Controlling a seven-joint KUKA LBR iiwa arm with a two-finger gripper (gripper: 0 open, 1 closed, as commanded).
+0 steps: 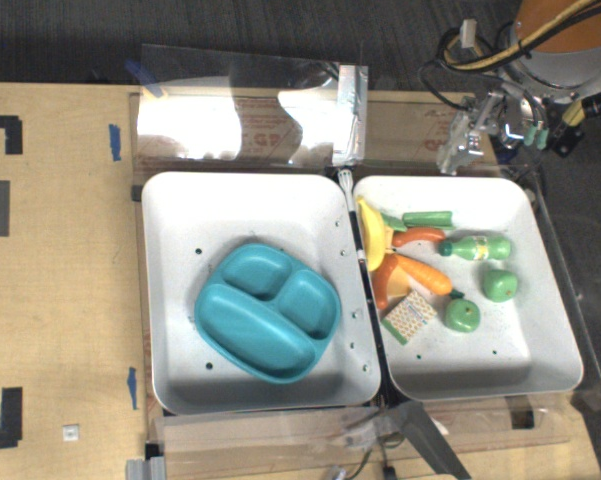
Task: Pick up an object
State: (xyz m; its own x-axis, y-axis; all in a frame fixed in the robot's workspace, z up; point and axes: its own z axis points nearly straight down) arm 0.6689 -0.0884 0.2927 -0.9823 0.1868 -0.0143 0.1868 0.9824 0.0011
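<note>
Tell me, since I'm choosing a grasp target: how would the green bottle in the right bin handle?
The small green plastic bottle lies on its side, so it may roll if nudged. It looks rigid, smooth and probably light, perhaps slippery. It lies apart from the orange carrot.

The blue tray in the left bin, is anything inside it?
The blue tray has three compartments, all bare blue plastic. It lies on the left bin; whatever is beneath it is hidden.

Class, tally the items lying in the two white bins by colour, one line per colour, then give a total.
Blue: 1, divided tray
Green: 4
Orange: 3
Yellow: 1, banana
Patterned: 1, packet
Total: 10
</note>
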